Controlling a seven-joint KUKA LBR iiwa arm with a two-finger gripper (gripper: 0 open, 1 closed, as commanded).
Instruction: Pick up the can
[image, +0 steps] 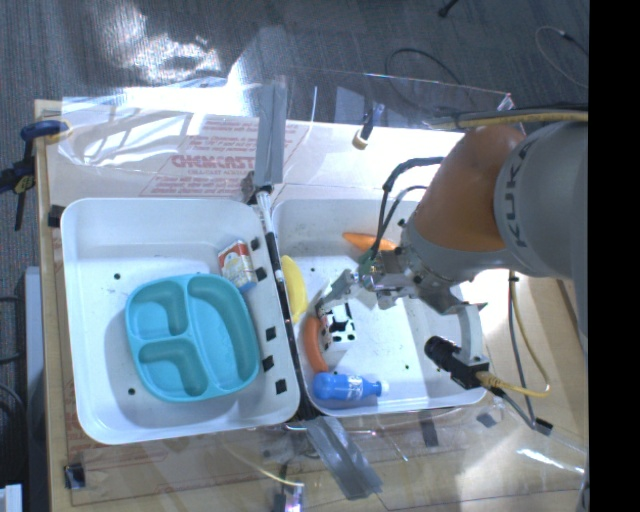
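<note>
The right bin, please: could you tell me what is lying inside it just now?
The right bin holds a banana, a hot dog, a blue bottle, a black-and-white block and a carrot. The arm covers its right part.

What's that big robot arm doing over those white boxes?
It is supposed to pick up the can, which sits in the left bin beside a blue divided plate. The gripper is over the right bin instead, above a black-and-white toy, near a banana and a blue bottle. The can lies untouched.
</note>
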